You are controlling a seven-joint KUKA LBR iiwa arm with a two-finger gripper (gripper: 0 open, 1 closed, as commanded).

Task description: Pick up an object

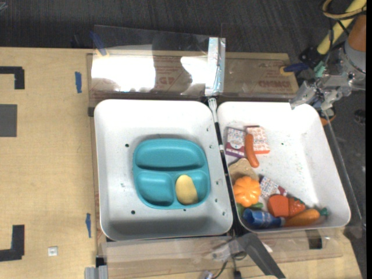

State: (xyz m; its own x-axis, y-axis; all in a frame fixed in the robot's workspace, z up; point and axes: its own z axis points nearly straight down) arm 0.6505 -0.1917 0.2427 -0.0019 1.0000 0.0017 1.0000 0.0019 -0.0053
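The light wooden bench (40,173) fills the left and lower part of the frame and bears two shallow white plastic bins side by side. The left white bin (110,156) sits in the centre of the frame and holds a teal plastic divided plate (168,156). In the lower right compartment of this plate lies a small yellow egg-shaped toy (186,189), with its long axis running nearly up and down in the frame.

The right white bin (308,156) sits in the right half of the frame, and the toys lie gathered along its left and lower side. An orange-red sausage-shaped toy (251,149) lies near the upper left of this bin on top of small printed packets (235,141); its long axis runs almost vertically in the frame, slightly tilted. Below it sits an orange toy pumpkin (247,191). A dark blue bottle-shaped toy (258,217) lies just beside the pumpkin, near the lower rim, with its long axis nearly horizontal. To its right, an orange carrot-shaped toy (305,215) lies lengthwise along the lower rim.

The grey metal gripper (317,95) is in the upper right of the frame, over the far right corner of the right bin and well apart from the toys. I cannot tell how it stands.
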